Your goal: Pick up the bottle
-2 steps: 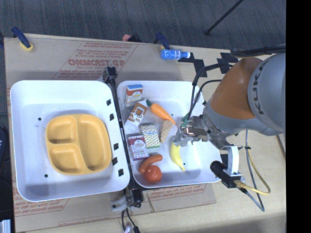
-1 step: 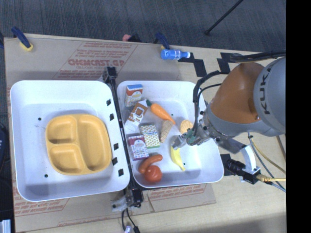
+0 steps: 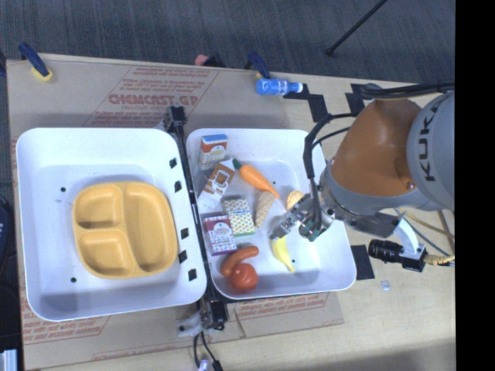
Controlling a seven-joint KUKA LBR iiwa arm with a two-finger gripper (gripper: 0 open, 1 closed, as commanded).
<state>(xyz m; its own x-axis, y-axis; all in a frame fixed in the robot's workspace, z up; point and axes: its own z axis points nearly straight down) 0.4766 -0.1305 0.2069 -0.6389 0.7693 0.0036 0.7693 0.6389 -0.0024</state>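
The bench (image 3: pixel 325 107) is covered with brown cardboard, and on it you see two white bins side by side: the left bin (image 3: pixel 46 161) with a yellow divided plate (image 3: pixel 124 229), the right bin (image 3: pixel 329 265) full of toy food. The bottle (image 3: pixel 277 87), blue with a pale cap, is not in either bin; it lies on the cardboard just behind the right bin's far rim, its long axis running left to right. Your gripper (image 3: pixel 302 221) is low inside the right bin, beside the banana (image 3: pixel 282 252) and near the carrot (image 3: pixel 255 178); I cannot tell its state, and I see nothing held. So you must go up and over the far rim. The room around the bottle seems open, only a blue clamp (image 3: pixel 257 64) is close behind.
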